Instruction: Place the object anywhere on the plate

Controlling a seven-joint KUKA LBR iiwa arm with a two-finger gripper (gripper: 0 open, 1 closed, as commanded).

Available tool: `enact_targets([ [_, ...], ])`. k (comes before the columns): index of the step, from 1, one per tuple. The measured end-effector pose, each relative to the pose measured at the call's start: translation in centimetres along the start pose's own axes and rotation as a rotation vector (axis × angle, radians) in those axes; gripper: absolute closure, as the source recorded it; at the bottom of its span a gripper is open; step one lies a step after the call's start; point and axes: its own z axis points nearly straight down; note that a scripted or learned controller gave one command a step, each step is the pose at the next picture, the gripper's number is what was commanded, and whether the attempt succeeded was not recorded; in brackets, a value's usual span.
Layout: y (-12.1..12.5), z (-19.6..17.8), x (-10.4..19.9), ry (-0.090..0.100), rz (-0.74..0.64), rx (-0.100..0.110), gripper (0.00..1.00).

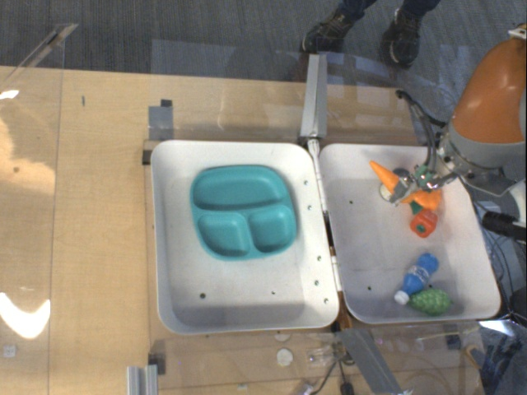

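Teal plate [244, 211] in the left bin [165, 245], three compartments up. All else placed from that plate: right bin [362, 253] just beside, holding an orange carrot [380, 171] at its far side, an orange-and-green toy [424, 223] nearer, a blue bottle [418, 276] and a green lump [431, 301] nearest the front edge. Gripper [409, 189] low over the right bin, beside the carrot; jaws' state impossible to tell. Wooden tabletop [90, 220] beneath both bins.
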Motion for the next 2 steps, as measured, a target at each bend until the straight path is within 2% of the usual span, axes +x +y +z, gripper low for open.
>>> enact_targets([
  [1,4.5,-0.6,4.7,0.001,-0.072,0.000,1.00],
  [2,7.1,1.6,12.4,0.002,-0.134,0.000,1.00],
])
